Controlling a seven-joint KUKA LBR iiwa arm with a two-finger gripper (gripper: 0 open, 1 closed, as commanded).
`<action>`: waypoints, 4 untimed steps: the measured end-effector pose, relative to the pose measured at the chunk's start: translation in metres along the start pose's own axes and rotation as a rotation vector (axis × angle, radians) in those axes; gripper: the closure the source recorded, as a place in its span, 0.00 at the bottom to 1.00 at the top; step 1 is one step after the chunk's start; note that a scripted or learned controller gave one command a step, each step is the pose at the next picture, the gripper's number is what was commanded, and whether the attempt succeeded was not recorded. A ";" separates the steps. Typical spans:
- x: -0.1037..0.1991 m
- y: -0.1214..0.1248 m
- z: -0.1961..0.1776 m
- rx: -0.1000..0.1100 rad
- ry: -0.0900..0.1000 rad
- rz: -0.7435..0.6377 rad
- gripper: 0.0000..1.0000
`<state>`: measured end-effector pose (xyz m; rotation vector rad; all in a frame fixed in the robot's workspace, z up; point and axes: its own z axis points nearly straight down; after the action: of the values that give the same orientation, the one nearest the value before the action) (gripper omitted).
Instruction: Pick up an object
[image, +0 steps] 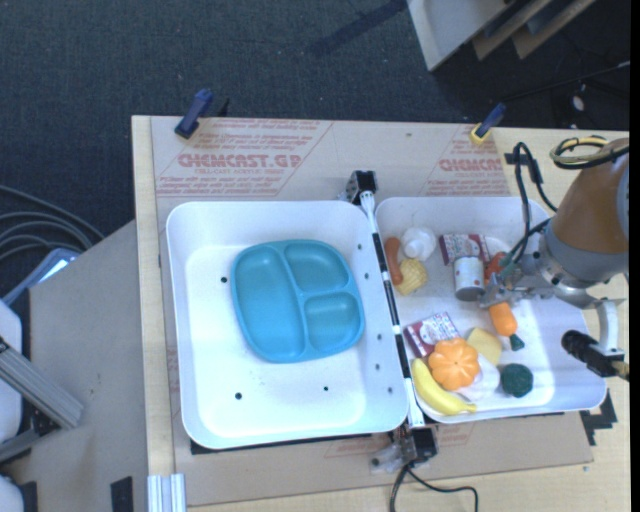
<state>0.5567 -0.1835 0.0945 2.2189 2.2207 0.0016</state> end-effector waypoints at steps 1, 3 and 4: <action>0.058 -0.064 -0.091 0.005 0.003 0.000 1.00; 0.175 -0.077 -0.149 0.002 0.001 0.000 1.00; 0.271 -0.077 -0.156 0.003 0.002 0.000 1.00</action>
<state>0.4791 0.0880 0.2502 2.2210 2.2230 0.0003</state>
